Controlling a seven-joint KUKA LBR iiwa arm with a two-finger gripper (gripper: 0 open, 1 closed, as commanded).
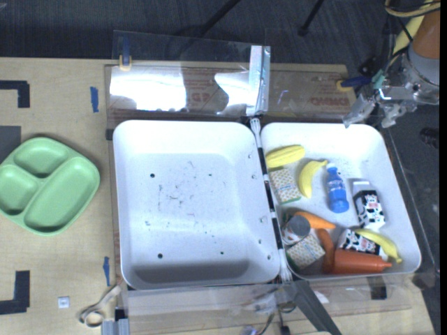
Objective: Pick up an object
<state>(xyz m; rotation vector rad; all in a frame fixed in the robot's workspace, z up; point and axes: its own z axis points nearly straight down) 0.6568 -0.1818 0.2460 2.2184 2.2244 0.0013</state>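
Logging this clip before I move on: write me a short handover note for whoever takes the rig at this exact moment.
Gripper: above the far right corner of the right bin, nothing seen between its fingers; whether they are open or shut cannot be told.
Things: all in the right bin: two yellow bananas, a third at the near side, a blue bottle, an orange carrot, two black-and-white cow-patterned items, a checked block and a small can. The left bin and a green divided plate lie to the left.
Done: nothing lifted.
Left: choose an object, descend, grasp, raise.
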